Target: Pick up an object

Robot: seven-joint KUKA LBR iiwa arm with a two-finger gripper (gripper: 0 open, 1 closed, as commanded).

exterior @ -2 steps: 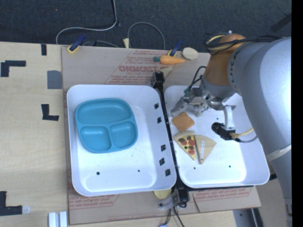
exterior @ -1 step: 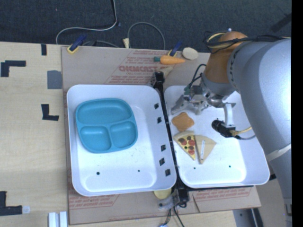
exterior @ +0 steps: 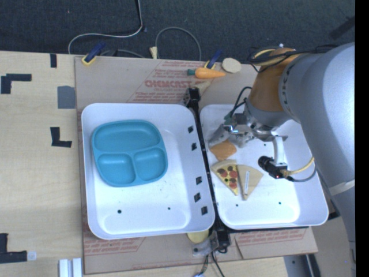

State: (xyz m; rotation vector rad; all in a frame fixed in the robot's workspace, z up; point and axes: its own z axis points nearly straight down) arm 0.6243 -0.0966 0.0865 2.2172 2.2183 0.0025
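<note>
Pale wooden bench (exterior: 34, 183) fills the lower left, marked with short black tape angles, and a sheet of printed cardboard (exterior: 167, 82) lies on it under two shallow white bins. Nearest the camera are the front rims of the bins, with a yellowish object (exterior: 197, 236) partly hidden just below where they meet. Left bin (exterior: 138, 212) holds a blue divided plate (exterior: 130, 152), three compartments, lying flat toward the bin's left and rear. Right bin (exterior: 277, 212) holds a toy pizza slice (exterior: 236, 177) near its middle-left, and just behind it, touching or nearly so, a brown bun-like piece (exterior: 223, 150) close to the divider between the bins.

Above that piece the gripper (exterior: 230, 130) reaches in at a slant from the grey arm (exterior: 323, 103) with its orange band (exterior: 266, 88) — whether its jaws are apart or together I cannot tell, and nothing is seen between them. Farther back, on the cardboard's rear edge, lie an orange toy carrot (exterior: 209, 72) and a beige disc (exterior: 232, 65). Beyond — dark carpet (exterior: 230, 10) crossed by white cable (exterior: 135, 16).
</note>
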